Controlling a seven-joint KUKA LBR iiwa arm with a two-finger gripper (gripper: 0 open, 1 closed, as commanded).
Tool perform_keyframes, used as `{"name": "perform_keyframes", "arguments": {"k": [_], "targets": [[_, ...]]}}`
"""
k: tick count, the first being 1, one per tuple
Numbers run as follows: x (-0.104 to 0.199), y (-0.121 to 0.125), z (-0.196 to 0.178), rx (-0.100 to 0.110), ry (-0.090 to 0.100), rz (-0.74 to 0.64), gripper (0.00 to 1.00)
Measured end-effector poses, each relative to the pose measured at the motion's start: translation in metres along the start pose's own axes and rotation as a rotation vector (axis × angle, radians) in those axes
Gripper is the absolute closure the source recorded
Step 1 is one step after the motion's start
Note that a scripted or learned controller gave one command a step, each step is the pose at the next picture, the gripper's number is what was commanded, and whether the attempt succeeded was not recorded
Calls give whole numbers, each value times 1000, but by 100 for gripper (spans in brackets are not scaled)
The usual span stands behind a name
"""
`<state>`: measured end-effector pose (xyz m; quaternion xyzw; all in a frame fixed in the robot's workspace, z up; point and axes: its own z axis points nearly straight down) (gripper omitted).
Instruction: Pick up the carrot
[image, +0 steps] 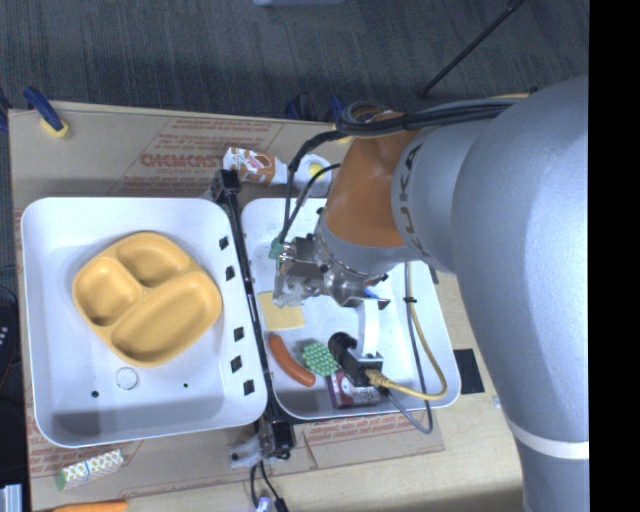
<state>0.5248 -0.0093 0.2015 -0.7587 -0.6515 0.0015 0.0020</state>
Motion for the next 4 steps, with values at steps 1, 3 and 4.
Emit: {"name": "perform_keyframes", "arguments": {"k": [1,3,4], "targets": [[-73,-17,-86,-2,1,219,100],[14,-51,-49,-3,-1,-193,100],[89,-64,11,1,-1,-300,100]]}}
